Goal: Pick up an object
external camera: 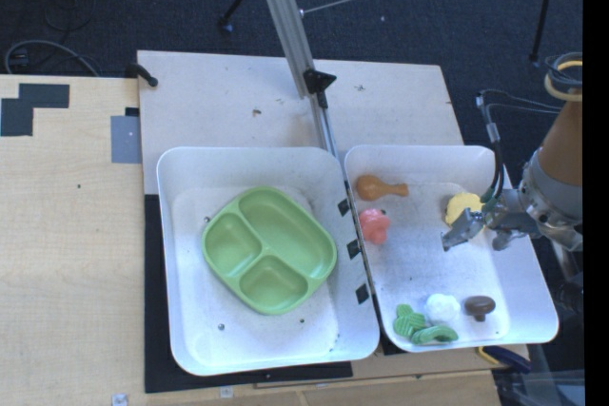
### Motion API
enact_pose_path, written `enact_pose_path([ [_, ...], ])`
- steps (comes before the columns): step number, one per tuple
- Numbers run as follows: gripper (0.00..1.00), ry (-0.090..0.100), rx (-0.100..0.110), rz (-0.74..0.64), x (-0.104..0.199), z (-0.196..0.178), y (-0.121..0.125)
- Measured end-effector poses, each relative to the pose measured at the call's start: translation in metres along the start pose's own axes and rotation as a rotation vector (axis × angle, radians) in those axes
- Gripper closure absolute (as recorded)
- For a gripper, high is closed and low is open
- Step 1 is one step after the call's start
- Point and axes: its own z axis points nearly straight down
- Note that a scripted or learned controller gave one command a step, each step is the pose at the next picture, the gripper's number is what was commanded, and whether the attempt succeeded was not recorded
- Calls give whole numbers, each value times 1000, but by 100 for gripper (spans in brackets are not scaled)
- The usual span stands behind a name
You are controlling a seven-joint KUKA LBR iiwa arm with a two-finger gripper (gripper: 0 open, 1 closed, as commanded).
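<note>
Gripper (468,231): over the right bin (533,299), near its right side; whether its jaws are open or closed cannot be told at this size. Nothing is visibly held.
Yellow object (463,204): just above the gripper tip in view, touching or nearly touching it; contact cannot be confirmed.
Arm (561,171): grey with orange band, entering from the right edge above the bin's right wall.
Orange drumstick-shaped object (379,189): upper left of the right bin.
Pink object (374,225): just below the drumstick shape, near the bin's left wall.
White object (442,306), green object (422,328), brown mushroom-shaped object (479,306): grouped along the bin's lower part, white and green touching.
Left bin (181,299): holds a green compartment plate (268,248), lying flat and tilted in plan.
Metal rail (290,24): runs from top centre down to between the bins.
</note>
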Motion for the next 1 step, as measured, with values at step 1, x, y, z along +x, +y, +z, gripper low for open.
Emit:
enact_pose_path([
  [1,0,0,-1,1,0,0,0],
])
